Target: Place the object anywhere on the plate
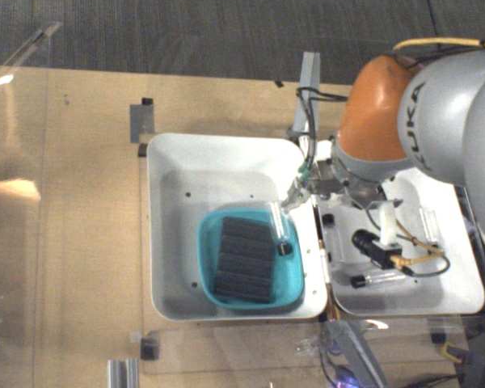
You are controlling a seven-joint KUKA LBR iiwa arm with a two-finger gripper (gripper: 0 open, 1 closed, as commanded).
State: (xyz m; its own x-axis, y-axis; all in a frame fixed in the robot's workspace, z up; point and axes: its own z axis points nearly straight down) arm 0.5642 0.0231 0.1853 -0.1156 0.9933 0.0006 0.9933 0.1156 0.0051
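In the camera view, the black ribbed block lies flat on the teal plate in the left bin. Its long axis runs from far to near, slightly slanted. The right bin adjoins. The gripper hangs just beside the block's far right corner; whether it is open or closed I cannot tell.
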